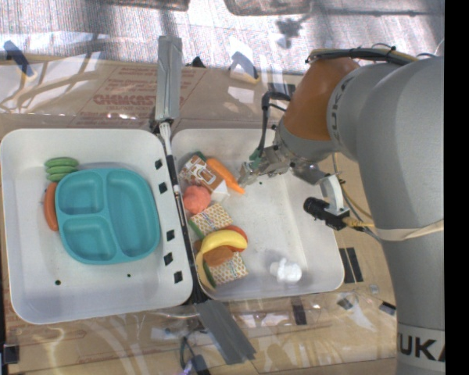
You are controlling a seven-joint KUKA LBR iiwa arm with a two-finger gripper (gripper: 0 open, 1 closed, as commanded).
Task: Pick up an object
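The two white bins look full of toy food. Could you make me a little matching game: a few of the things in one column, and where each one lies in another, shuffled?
Things:
1. teal divided tray
2. banana
3. small white object
4. green pea pod

Places:
A. right bin, near its front right corner, apart from the other items
B. left bin, at the tray's upper left corner
C. right bin, along its left wall, on top of a checkered item
D. left bin, taking up its middle

Pairs: 1-D, 2-C, 3-A, 4-B
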